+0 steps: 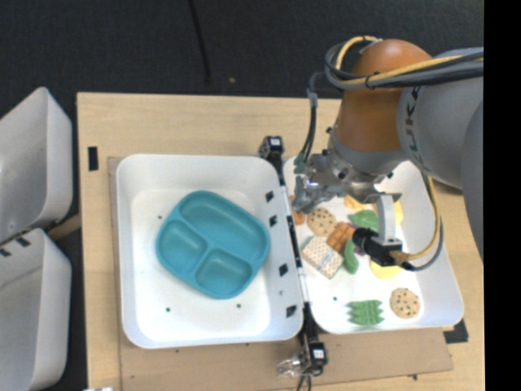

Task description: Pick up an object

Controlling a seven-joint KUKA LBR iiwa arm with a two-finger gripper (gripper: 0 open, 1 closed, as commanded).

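Bench (175, 120): pale wood top, bearing two shallow white bins side by side.

Left bin (138, 308): holds one blue plate (212, 243) with three compartments, lying slightly left of the bin's middle and turned at an angle. The plate's compartments hold nothing.

Right bin (431, 300): holds a cluster of small toy food pieces.
- Round speckled cookie (321, 220), near the bin's left wall, just below the gripper.
- Square checkered cracker (321, 256), below that cookie and touching or nearly touching it.
- Orange piece (341, 235), between the cookie and the green pieces.
- Green pod-shaped piece (351, 257), beside the cracker on its right.
- Light green piece (364, 218), partly under the arm's hardware.
- Yellow piece (385, 270), partly hidden by a black cable fitting.
- Green leafy piece (365, 312), lying apart near the bin's front edge.
- Second round cookie (404, 302), just right of the leafy piece.

Arm (383, 96): grey with an orange band, over the upper part of the right bin.

Gripper (307, 192): low at the bin's upper left, close to the dividing wall, just above the first cookie. Cannot tell how its pincer stands; nothing is seen pinched in it.
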